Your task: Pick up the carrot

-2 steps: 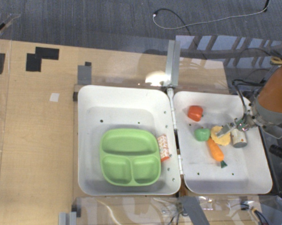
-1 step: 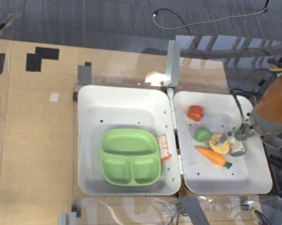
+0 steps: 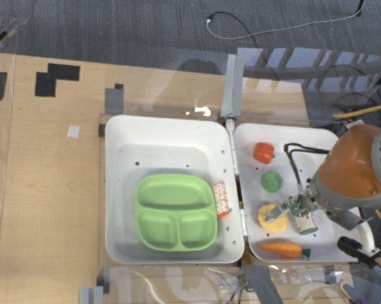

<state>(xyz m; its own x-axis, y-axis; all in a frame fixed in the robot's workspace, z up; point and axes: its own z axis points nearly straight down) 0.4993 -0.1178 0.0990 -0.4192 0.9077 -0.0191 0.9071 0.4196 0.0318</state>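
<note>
Carrot (image 3: 281, 249) lies on its side at the near wall of the right bin (image 3: 317, 136), just nearer the camera than the gripper (image 3: 287, 210) and apart from it. It looks like a light, stiff plastic toy with a smooth, likely slippery skin; I judge the thick middle the best place to pinch, across its width, since the taper toward the green tip may squirt out. Whether the gripper is spread or pressed together I cannot tell; it hovers over a yellow piece (image 3: 271, 218), beside its tip. Beyond the gripper sit a green ball (image 3: 272, 181) and a red pepper (image 3: 263, 152). The bin wall close along the carrot may crowd one side. Far to the gripper's left, the other bin bears a green tray (image 3: 175, 212) and a small packet (image 3: 220, 199).
</note>
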